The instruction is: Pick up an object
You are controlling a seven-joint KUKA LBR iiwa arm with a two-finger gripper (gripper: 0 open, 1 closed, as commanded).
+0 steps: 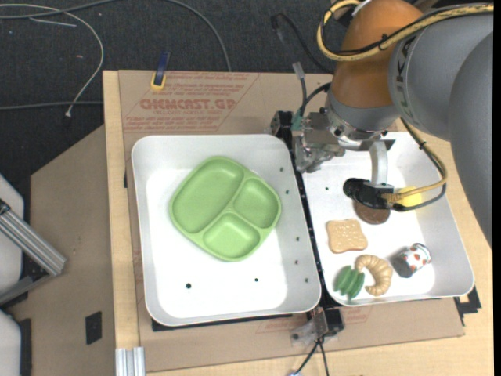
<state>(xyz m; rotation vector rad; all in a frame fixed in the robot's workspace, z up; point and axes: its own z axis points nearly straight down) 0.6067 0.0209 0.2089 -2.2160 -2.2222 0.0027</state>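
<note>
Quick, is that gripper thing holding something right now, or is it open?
Gripper: cannot be told from this view whether it is open or closed; it sits above the upper left corner of the right bin.

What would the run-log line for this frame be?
gripper: at far-left corner of right bin | contents: cracker, croissant, green piece | left bin: green plate | held: nothing visible

Red print "CHEMCAST GP" on the brown sheet (196, 100) just behind the left-hand bin (160, 280); smaller red lines beneath it unreadable.
</note>
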